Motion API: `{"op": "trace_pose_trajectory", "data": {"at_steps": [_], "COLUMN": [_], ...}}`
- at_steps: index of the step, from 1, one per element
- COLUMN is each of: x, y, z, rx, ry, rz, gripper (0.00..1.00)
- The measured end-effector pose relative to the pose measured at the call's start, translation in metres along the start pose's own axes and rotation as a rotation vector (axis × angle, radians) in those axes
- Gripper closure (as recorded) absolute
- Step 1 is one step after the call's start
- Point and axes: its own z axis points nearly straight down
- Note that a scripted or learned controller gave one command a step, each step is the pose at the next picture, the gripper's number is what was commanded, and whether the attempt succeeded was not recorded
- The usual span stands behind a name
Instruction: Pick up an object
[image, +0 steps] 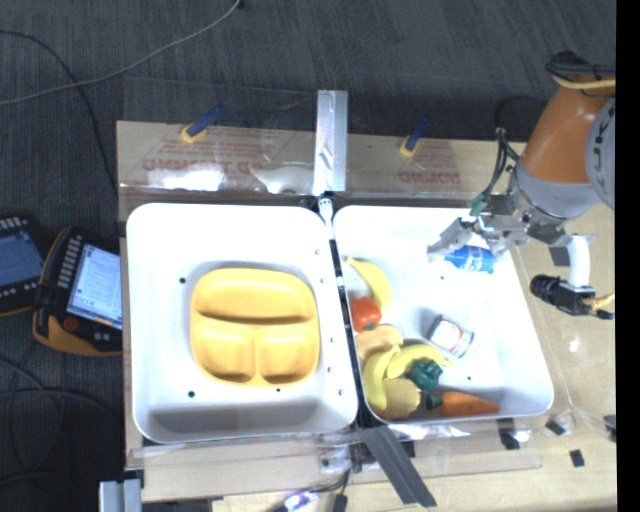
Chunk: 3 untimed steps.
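Nearest us in the right bin (520, 330), we see a carrot (462, 404) by the front wall, with yellow fruit (392, 380) just left of it. Further back there's a small can (450, 336), then a tomato (365, 315) and banana (368, 280) against the left wall. At the far right corner, the gripper (478, 238) hangs with a blue-and-white object (470, 259) at its tip; whether it's gripped, we cannot tell. The left bin (160, 300) holds a yellow tray (255, 322).
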Motion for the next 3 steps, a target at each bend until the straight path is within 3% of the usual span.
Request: {"op": "trace_pose_trajectory", "data": {"at_steps": [1,2,3], "x": [0.048,0.047,0.09], "y": [-0.001,-0.024,-0.037], "z": [0.05,-0.076,0.021], "rx": [0.002,-0.001,0.002], "ry": [0.001,-0.004,0.0], "rz": [0.189,0.233,0.196], "gripper": [0.0,0.0,0.0]}}
